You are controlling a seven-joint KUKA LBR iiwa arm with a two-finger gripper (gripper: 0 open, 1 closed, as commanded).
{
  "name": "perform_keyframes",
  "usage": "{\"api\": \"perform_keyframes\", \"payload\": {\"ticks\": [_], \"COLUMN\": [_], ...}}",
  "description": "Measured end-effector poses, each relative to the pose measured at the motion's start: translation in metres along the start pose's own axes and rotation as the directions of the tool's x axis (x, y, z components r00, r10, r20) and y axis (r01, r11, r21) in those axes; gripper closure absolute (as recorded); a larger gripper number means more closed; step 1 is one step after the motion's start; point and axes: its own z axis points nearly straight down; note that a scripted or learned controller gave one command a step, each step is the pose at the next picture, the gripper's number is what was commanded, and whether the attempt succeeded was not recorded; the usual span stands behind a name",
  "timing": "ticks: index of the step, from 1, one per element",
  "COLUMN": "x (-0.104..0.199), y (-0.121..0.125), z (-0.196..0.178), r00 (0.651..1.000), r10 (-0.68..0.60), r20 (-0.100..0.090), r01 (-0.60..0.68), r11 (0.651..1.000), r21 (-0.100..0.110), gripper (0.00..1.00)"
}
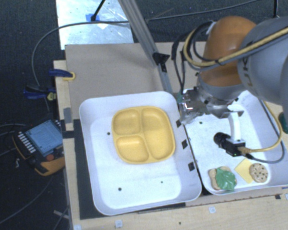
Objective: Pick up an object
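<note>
Dark flooring surrounds the bench point(105, 70), on which two shallow white bins are set side by side. Three small toy foods are located along the near edge of the right bin point(204, 144): a green leafy piece point(226, 180), a yellow cheese slice point(243, 169) just beside it, and a chocolate-chip cookie point(259, 172) next to the slice. All three lie on the bin floor. The hand point(187, 108) is positioned over the far left corner of the same bin, well apart from them. Whether it is spread or pressed together cannot be told. A yellow divided plate point(143, 134) lies in the left bin point(140, 185).
</note>
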Motion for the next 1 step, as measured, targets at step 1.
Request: {"api": "perform_keyframes", "payload": {"ticks": [1], "x": [0.0466], "y": [-0.0013], "z": [0.0105], "r00": [1.0], "r10": [0.001], "r20": [0.0], "r01": [-0.001], "r11": [1.0], "r21": [0.002], "gripper": [1.0]}}
